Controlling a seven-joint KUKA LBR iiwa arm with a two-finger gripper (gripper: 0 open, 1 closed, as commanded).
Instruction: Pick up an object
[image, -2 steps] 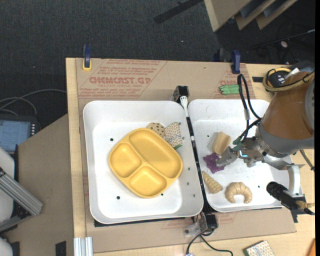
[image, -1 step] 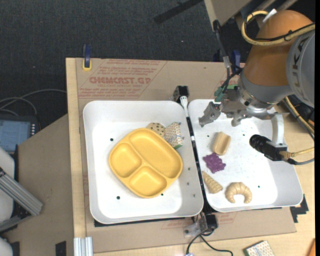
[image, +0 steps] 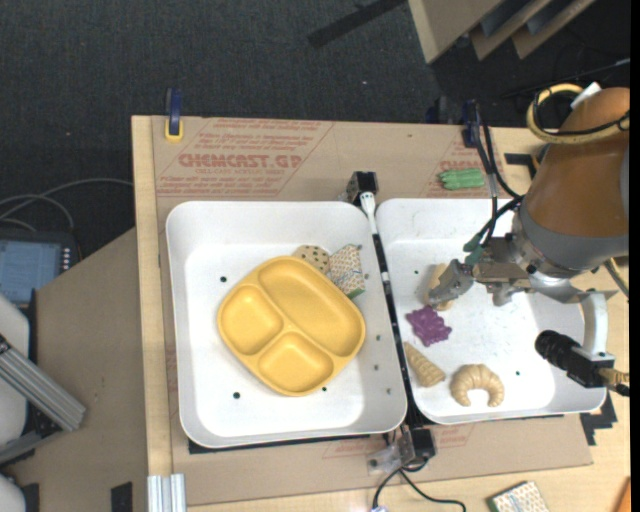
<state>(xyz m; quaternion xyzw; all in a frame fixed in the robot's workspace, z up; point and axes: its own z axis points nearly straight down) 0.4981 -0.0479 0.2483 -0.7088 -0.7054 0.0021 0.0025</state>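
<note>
In the right bin (image: 560, 400), a purple bunch of toy grapes (image: 428, 325) lies near the left wall. A tan cone-shaped piece (image: 424, 366) sits just below it, and a toy croissant (image: 478, 384) lies near the front edge. My gripper (image: 443, 287) hangs low over the right bin's upper left part, just above and slightly right of the grapes. I see nothing held in it. The grey and orange arm (image: 580, 190) reaches in from the right.
The left bin (image: 190, 300) holds a yellow divided plate (image: 290, 322), with patterned pieces (image: 340, 262) tucked behind its far rim. A green item (image: 461, 180) lies on the bench behind the right bin. A black fitting (image: 565, 357) overhangs the right bin's right edge.
</note>
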